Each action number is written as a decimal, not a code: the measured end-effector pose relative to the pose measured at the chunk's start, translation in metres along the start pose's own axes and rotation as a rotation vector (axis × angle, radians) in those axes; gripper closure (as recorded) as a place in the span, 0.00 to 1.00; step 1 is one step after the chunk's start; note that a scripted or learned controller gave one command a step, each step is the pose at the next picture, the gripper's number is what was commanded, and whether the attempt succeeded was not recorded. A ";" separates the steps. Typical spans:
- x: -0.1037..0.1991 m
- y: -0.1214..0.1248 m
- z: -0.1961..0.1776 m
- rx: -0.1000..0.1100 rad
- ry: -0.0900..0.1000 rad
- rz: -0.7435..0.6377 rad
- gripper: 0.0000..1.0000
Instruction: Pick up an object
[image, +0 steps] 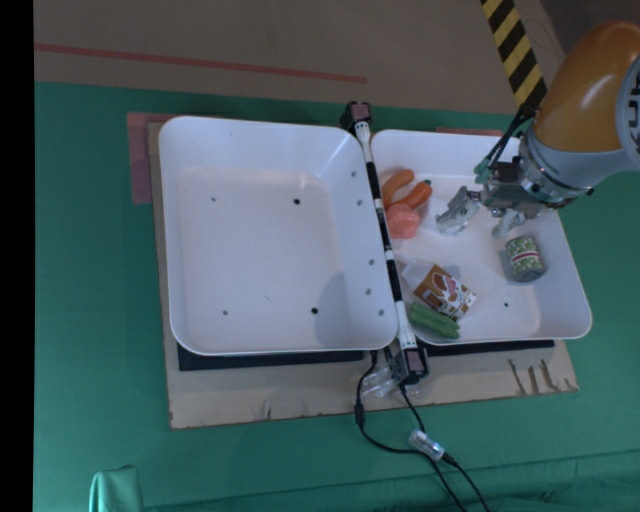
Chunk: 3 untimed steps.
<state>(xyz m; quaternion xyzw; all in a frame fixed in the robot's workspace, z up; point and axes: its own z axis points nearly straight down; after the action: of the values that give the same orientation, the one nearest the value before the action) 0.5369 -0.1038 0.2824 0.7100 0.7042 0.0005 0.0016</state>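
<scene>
The right bin (560, 300) holds several small items. Two orange carrots (408, 188) lie at its left wall, with a rounder orange piece (403, 221) just below them. A red and orange snack packet (445, 292) lies toward the front, and a green pea pod (433, 320) sits beside it at the front left. A small can with a green label (523, 257) lies on its side at the right. My gripper (483, 214) hangs low over the bin's middle back, between the carrots and the can. Its fingers are spread open with nothing between them.
The left bin (200, 320) stands beside the right one, with a black-and-white divider bar (383, 235) between them. Cables (420, 440) trail off the cardboard base at the front. The orange-banded arm (590, 95) reaches in from the upper right.
</scene>
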 end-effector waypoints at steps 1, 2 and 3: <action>-0.003 -0.005 0.090 -0.001 -0.001 0.001 0.00; -0.005 -0.003 0.076 -0.012 -0.006 0.009 1.00; 0.006 0.026 0.095 -0.016 -0.005 0.001 1.00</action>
<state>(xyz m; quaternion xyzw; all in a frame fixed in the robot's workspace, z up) 0.5635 -0.0977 0.1878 0.7104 0.7037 0.0042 0.0091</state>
